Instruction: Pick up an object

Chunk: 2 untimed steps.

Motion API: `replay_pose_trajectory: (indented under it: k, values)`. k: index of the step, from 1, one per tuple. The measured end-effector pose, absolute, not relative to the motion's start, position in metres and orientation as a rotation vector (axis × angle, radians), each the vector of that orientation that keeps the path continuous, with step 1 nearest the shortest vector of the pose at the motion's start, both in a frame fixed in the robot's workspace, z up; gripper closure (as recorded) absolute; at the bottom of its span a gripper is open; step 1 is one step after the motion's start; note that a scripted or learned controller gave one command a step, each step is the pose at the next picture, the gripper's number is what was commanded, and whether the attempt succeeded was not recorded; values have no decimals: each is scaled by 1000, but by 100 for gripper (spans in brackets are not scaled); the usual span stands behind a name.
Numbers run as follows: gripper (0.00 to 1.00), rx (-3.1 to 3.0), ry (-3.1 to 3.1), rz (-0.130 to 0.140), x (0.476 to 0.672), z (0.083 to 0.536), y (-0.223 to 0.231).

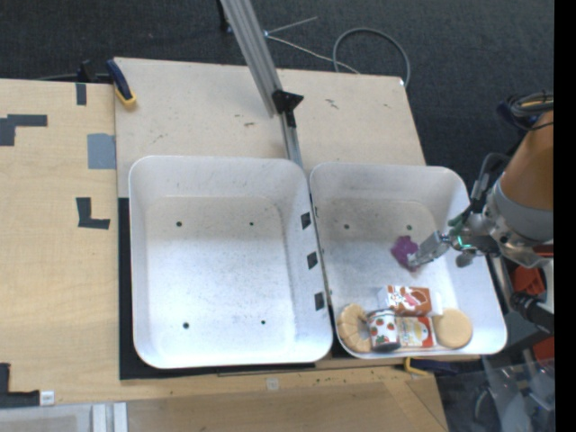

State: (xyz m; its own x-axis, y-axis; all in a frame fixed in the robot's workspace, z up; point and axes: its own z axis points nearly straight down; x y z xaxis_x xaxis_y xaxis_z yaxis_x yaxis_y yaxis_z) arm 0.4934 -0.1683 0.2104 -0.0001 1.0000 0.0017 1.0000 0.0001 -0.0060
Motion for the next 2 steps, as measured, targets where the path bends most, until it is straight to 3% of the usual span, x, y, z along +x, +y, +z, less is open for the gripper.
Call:
replay_pose_trajectory:
  k: [1,2]
  values:
    - [0,-2218,-2222,1,494,213,-168]
    - [0,-2215,-2217,7,492,149,-162]
